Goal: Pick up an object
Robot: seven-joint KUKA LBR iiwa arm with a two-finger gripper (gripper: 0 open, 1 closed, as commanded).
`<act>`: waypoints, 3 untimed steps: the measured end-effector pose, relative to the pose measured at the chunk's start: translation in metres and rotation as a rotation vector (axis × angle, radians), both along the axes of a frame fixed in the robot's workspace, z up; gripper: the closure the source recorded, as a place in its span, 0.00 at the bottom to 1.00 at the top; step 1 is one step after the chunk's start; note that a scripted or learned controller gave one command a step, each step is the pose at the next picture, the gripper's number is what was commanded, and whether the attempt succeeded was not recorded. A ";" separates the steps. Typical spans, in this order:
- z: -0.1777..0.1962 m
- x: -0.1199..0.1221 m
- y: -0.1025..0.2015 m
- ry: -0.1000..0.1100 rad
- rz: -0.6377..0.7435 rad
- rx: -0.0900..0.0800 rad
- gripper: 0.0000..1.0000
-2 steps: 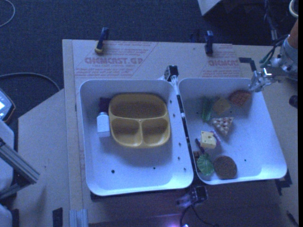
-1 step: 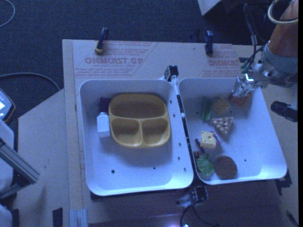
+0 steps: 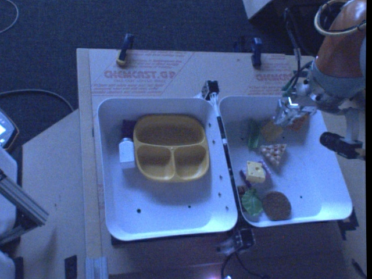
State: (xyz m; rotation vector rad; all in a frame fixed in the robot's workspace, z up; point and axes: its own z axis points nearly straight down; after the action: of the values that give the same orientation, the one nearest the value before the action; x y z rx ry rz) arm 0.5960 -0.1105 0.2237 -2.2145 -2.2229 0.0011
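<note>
Lying in the upper part of the right-hand shallow white bin [image 3: 325,199], a small round tan food piece [image 3: 271,132] sits directly under the tip of the two-finger gripper [image 3: 283,115], so close that the two seem to touch, though the dim bluish light makes it impossible to say whether the piece is between the claw's tips. Whether the claw is spread or closed cannot be told either; its metal end is a small pale blur. Just right of the tan piece lies an orange scrap [image 3: 298,122], partly under the gripper. To the left of the tan piece is a dark green leaf-shaped item [image 3: 254,135]. Below it lies a speckled triangular slice like pizza [image 3: 273,154], then a yellow cheese wedge with holes [image 3: 255,171], and near the bin's lower edge a second green leafy piece [image 3: 251,203] beside a round dark brown patty [image 3: 277,206].

The grey arm with its orange band [image 3: 343,34] comes in from the upper right, above the bin's far corner.

In the left-hand white bin [image 3: 116,214] rests a yellow plastic divided tray with three compartments [image 3: 171,147], and a small white bottle [image 3: 127,152] touches the tray's left side. Both bins sit on a pale board [image 3: 87,86] held by clamps.
</note>
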 end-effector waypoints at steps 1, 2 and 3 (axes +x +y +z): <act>-0.009 -0.020 0.053 0.001 0.001 0.000 1.00; -0.013 -0.034 0.109 0.001 0.002 0.001 1.00; 0.011 -0.048 0.156 -0.005 0.002 0.000 1.00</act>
State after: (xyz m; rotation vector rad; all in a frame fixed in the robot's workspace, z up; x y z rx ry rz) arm 0.5475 0.0452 0.2342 -2.2151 -2.2279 -0.0044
